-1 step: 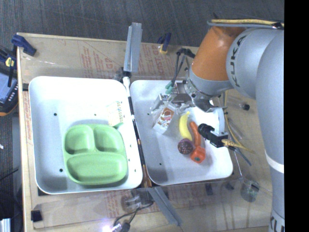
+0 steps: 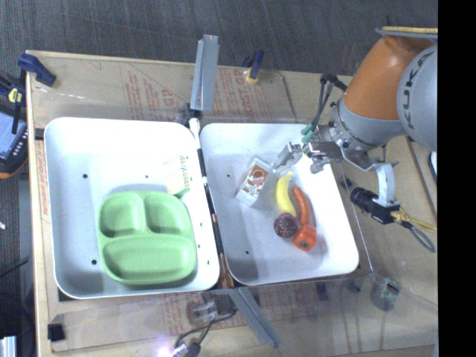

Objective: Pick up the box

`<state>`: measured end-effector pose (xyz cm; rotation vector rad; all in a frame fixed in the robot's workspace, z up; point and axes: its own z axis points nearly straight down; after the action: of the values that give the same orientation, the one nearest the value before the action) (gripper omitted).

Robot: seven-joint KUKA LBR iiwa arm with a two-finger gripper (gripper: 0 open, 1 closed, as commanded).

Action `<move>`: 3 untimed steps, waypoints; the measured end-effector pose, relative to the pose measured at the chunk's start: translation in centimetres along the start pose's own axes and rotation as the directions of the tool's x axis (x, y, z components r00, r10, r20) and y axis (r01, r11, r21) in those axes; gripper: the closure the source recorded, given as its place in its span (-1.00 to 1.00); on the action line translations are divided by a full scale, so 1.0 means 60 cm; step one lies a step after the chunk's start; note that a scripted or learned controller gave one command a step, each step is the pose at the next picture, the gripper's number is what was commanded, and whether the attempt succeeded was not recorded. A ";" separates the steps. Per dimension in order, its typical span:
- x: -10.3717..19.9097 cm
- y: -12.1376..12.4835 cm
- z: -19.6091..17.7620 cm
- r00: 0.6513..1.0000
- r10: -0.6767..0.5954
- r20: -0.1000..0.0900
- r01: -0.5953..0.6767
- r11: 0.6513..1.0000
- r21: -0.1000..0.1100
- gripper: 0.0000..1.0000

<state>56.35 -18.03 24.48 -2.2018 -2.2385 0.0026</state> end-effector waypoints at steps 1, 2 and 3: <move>-0.051 -0.006 -0.044 0.954 -0.299 0.002 0.299 0.954 -0.002 -1.00; -0.055 0.025 0.216 0.901 -0.434 0.016 0.435 0.900 -0.016 -1.00; -0.055 0.024 0.200 0.899 -0.437 0.013 0.438 0.899 -0.013 1.00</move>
<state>57.81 -21.27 12.50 -1.6524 -2.6908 -0.0043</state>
